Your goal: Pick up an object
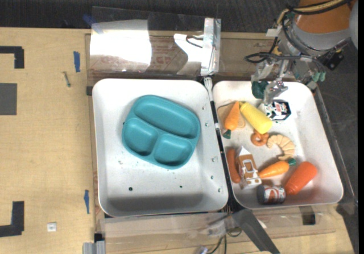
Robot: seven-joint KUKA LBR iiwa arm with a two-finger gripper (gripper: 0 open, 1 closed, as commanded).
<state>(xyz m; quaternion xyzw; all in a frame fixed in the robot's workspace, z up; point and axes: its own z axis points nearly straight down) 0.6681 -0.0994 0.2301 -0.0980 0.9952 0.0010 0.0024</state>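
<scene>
My gripper [273, 91] hangs over the back edge of the right bin [327, 150], open, with nothing between its fingers. Just below it lies a small black-and-white item [278, 110], and a dark green piece [259, 87] sits to its left. A yellow banana-shaped toy [256, 117] and an orange wedge [233, 115] lie left of the gripper and nearer the front. Toward the front are a tan pastry [282, 142], a carrot [274, 169], an orange-red pepper [300, 177], a small can [271, 194] and a sausage [233, 166].
The left bin [108, 162] holds a teal divided plate [161, 130]. A shiny plastic sheet [153, 48] lies behind the left bin. The bins' shared rim [215, 133] runs between them. Tan bench surface [40, 133] stretches to the left.
</scene>
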